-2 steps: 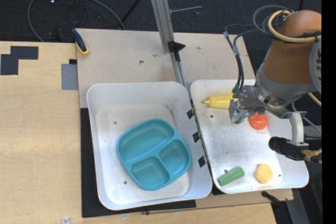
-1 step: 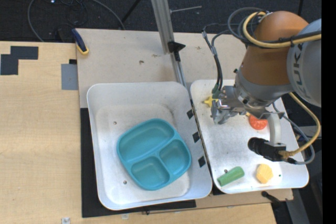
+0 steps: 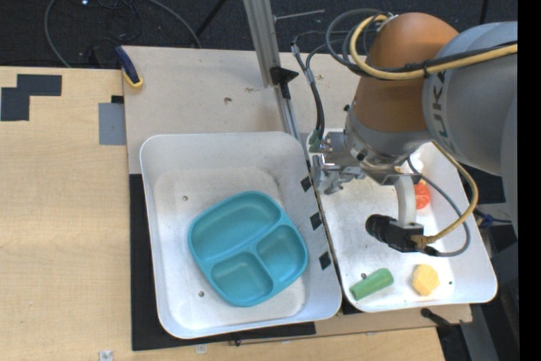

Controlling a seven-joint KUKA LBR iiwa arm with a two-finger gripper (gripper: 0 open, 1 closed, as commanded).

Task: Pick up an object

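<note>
My gripper [image 3: 328, 175] hangs under the orange wrist band [image 3: 406, 46], low over the near-left part of the right bin [image 3: 473, 287], close to the wall between the two bins. In that bin lie a green cylinder [image 3: 371, 283], a yellow lump [image 3: 425, 279] and an orange-red object [image 3: 421, 195] half hidden behind the arm. A blue divided plate [image 3: 247, 248] lies in the left bin [image 3: 165, 182]. The arm's body hides what is directly under the gripper.
A metal post [image 3: 262, 25] rises behind the bins. A black cable connector [image 3: 390, 231] dangles over the right bin's middle. Black tabs [image 3: 314, 220] line the seam between the bins. Wooden bench [image 3: 59, 207] lies to the left.
</note>
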